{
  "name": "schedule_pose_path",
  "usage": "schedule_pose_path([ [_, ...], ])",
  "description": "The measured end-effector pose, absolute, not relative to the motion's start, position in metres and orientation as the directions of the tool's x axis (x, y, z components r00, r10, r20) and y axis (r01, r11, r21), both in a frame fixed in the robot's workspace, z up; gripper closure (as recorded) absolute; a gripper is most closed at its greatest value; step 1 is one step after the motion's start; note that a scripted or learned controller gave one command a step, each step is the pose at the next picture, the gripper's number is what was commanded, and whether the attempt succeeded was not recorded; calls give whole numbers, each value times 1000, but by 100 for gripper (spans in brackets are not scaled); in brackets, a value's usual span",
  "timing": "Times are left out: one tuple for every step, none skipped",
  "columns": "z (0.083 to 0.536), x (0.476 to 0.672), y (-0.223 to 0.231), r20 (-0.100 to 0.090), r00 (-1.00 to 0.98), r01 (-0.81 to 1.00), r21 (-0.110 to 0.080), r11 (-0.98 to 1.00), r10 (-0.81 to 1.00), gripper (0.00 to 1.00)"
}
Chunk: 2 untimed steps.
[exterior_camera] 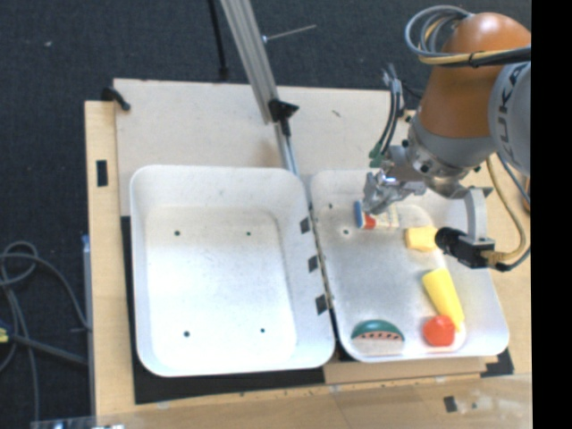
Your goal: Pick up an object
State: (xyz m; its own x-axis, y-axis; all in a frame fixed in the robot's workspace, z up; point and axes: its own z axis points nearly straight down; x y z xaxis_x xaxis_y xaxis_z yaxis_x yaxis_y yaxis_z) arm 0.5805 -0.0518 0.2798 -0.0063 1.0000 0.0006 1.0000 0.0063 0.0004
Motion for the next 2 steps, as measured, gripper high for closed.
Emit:
schedule_pose_path([
  [261,561,-5,1,-6,1000,-1,6,1000,100],
  [261,539,47,2,-7,1000,0,7,1000,100],
])
